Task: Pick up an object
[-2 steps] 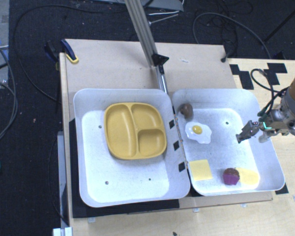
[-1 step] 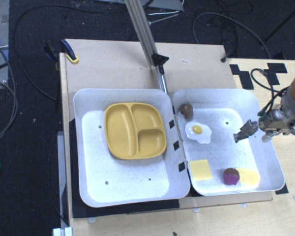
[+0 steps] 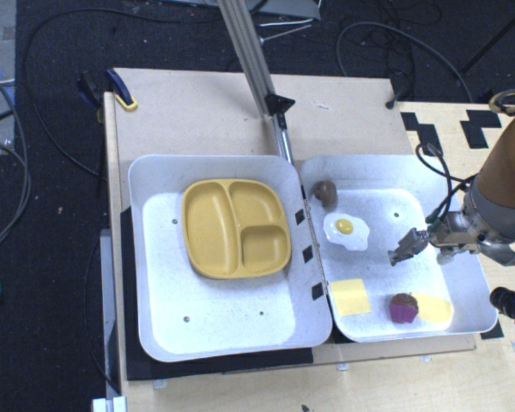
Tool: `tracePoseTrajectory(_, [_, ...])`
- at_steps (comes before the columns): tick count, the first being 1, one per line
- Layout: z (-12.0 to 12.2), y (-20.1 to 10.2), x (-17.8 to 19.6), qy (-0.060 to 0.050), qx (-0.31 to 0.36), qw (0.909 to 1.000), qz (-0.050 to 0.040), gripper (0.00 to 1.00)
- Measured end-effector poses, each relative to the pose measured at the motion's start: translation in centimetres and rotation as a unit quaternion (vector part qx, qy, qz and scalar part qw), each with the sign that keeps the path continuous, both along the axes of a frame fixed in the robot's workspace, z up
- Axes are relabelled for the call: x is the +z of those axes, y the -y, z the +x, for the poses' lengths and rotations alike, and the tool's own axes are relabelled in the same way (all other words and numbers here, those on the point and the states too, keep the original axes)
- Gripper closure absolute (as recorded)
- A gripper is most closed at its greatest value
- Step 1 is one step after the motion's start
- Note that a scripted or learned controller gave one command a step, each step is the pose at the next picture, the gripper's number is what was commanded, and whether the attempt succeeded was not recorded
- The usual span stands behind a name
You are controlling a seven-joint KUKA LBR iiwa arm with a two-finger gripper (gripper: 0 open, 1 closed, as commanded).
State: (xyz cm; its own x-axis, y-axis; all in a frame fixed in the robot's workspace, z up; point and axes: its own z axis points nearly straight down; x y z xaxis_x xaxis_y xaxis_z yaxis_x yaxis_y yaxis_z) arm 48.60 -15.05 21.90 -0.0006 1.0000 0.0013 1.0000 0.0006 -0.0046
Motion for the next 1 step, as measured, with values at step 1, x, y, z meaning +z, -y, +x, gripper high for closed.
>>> tracePoseTrajectory(1, [-0.60, -0.92, -5.77, -0.001, 0.000, 1.0000, 0.0005, 0.00])
